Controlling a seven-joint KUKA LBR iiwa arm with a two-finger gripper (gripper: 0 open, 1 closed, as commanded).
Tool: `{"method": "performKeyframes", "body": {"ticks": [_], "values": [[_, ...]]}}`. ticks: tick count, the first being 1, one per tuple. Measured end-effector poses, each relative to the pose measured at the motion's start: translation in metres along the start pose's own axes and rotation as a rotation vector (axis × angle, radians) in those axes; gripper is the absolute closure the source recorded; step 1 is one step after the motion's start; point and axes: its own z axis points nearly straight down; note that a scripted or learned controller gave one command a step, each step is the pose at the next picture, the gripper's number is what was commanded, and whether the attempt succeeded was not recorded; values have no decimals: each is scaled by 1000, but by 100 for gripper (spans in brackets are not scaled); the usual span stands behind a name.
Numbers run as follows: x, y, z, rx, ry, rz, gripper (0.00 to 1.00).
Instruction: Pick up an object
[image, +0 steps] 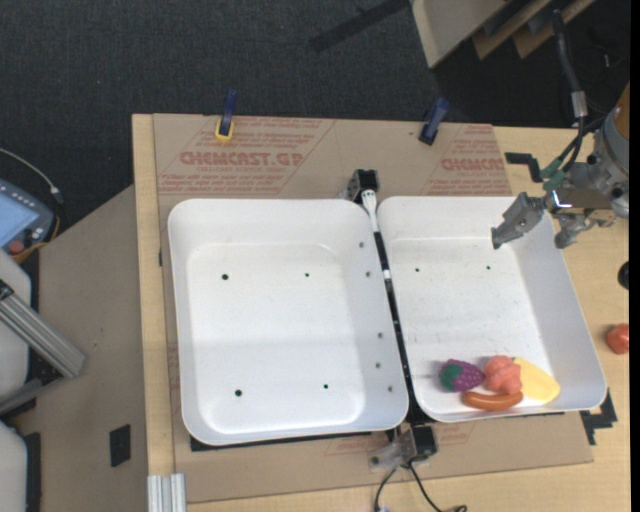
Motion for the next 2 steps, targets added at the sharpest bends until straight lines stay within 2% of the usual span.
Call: {"method": "performKeyframes", "body": {"ticks": [1, 2], "values": [[46, -52, -42, -7, -1, -1, 0], [105, -50, -190, -24, -1, -5, 0]]}}
